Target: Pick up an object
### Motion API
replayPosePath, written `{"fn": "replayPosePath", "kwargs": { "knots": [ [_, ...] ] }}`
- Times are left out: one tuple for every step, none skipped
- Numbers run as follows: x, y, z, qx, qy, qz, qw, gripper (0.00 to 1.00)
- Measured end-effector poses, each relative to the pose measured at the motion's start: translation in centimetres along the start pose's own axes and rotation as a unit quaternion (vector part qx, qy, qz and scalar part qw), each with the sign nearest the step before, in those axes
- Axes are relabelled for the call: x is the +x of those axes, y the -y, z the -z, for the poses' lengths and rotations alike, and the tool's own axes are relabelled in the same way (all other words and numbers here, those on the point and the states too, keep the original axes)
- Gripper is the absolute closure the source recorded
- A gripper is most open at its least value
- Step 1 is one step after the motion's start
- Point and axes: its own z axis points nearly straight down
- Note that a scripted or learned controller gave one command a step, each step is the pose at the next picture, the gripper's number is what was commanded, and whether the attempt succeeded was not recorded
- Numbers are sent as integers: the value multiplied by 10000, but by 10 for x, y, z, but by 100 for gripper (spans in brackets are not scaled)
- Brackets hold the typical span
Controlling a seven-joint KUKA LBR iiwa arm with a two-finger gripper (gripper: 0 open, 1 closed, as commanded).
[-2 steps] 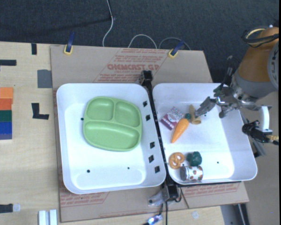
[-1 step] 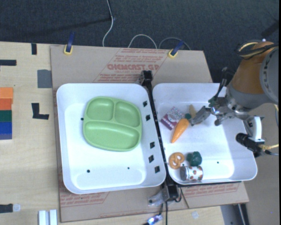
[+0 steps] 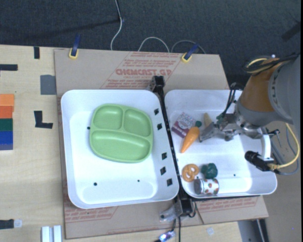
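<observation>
The right bin [image 3: 238, 174] holds several small objects. An orange carrot [image 3: 189, 138] lies tilted near its left wall, with a maroon and pink packet [image 3: 183, 123] just above it. Toward the front are an orange pretzel ring [image 3: 190, 172], a dark green lump [image 3: 209, 170] and a small can [image 3: 207, 186] on its side. My gripper [image 3: 206, 133] reaches in from the right, low over the bin floor, its tip just right of the carrot's thick end. A small tan piece [image 3: 207, 119] shows just above the gripper. Nothing visibly hangs from the gripper.
The left bin [image 3: 70, 150] holds a green divided plate [image 3: 121, 133]. A black divider with clips [image 3: 164, 145] runs between the bins. Coloured blocks [image 3: 1, 121] sit at the far left of the bench. Cables [image 3: 283, 150] loop around my wrist at the right.
</observation>
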Motion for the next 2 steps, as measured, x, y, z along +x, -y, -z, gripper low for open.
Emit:
{"fn": "replayPosePath", "kwargs": {
  "knots": [
    [-1,-1,14,-20,11,0,10000,100],
    [-2,-8,58,-11,-7,-2,10000,100]
  ]
}}
